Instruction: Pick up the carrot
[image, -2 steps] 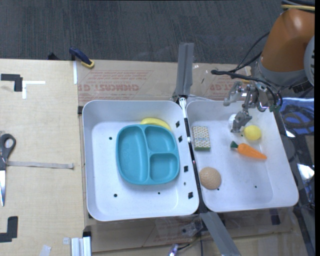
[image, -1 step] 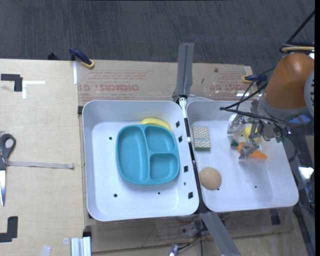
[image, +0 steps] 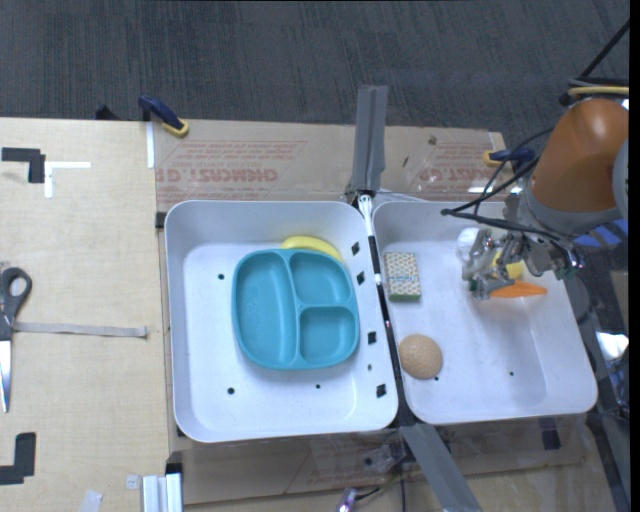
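The carrot (image: 519, 291) is observed lying in the right bin (image: 500, 385) near its right wall, with the claw (image: 487, 272) positioned just beside it, presumably for grasping, though its spread cannot be told.

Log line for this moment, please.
task: pick carrot | gripper: over right bin, at carrot | carrot: on bin floor | grasp: unconfirmed
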